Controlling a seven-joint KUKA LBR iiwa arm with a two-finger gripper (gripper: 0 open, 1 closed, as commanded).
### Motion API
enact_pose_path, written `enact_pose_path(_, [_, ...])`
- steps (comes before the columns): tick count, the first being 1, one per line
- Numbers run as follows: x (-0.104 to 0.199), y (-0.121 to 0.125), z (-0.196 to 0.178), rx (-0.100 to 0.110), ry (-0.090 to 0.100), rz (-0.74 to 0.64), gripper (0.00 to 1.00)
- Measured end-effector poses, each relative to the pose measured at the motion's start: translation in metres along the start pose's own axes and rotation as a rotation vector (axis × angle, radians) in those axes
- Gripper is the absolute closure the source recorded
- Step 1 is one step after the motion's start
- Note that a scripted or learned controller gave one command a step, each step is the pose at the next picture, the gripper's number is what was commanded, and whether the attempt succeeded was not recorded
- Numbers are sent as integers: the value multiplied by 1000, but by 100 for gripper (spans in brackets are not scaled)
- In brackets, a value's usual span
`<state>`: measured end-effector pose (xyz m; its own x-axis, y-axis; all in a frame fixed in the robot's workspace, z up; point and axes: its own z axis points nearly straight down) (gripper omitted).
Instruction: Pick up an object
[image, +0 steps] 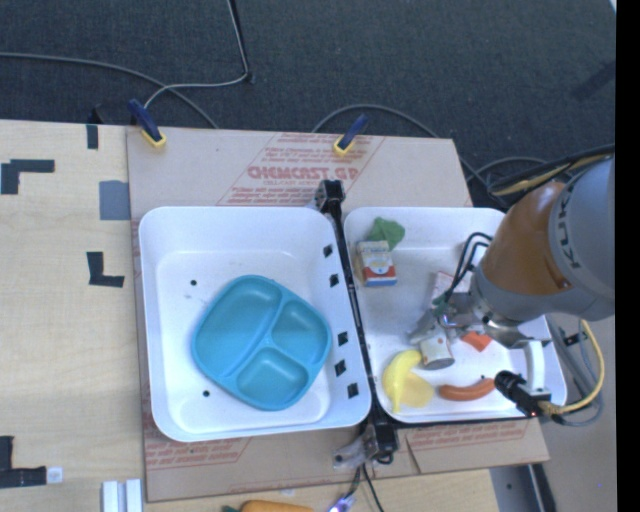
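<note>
Your end effector (437, 345) is low in the right bin (420, 222), its tip pointing toward seven o'clock, and from this slanted overhead view you cannot tell how wide it stands or whether anything sits in it, so treat it as holding nothing until the view proves otherwise. The nearest candidate is the yellow toy (403, 380), likely a banana or similar soft piece, lying just beside the tip at about seven o'clock, against the bin's near wall. An orange sausage-shaped toy (466, 390) lies at about four o'clock from the tip, along the same near wall, and a small red piece (477, 342) sits at three o'clock, close under the wrist. Farther off, at eleven o'clock, a small carton (377, 266) stands with a green leafy toy (385, 233) just behind it. The left bin (160, 240) holds a blue divided plate (262, 342), well apart from the arm. For a clean pick, choose the yellow toy, centre over its thickest part instead of its edge, keep clear of the near wall, and lift straight up before you judge success.
</note>
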<state>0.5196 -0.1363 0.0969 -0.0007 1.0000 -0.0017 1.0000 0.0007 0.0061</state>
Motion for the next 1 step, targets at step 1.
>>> enact_pose_path(1, [68,-34,-145,5,2,-1,100])
